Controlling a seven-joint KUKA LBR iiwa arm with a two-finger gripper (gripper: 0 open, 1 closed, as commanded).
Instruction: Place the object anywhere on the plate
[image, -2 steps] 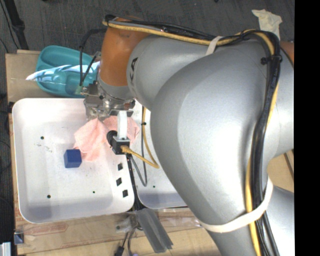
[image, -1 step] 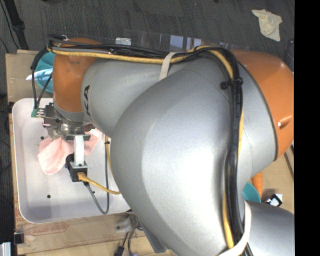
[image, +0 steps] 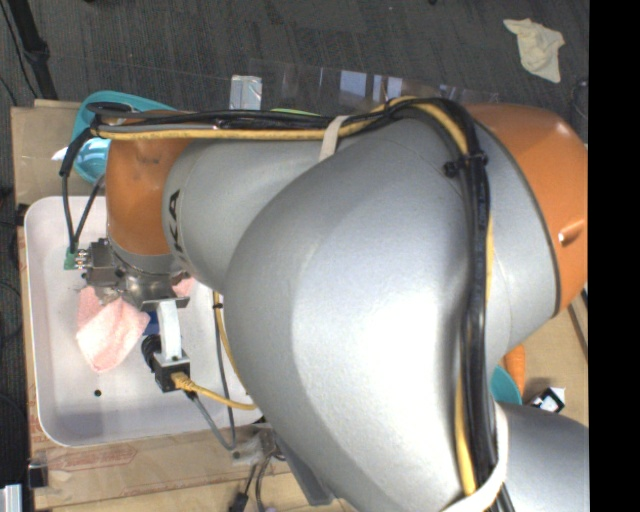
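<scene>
On the wooden desk (image: 90, 460) your shallow white bin (image: 45, 300) holds a soft pink cloth-like object (image: 108, 332), touching just left of the gripper (image: 140, 290); its grip I cannot tell.

Pink crumpled cloth (image: 108, 333), lying in white bin (image: 45, 300)

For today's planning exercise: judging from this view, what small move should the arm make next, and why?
Probably a short lift straight up. The gripper sits low in the shallow white bin, right on the soft pink cloth-like object; rising would show whether it comes along.
</scene>
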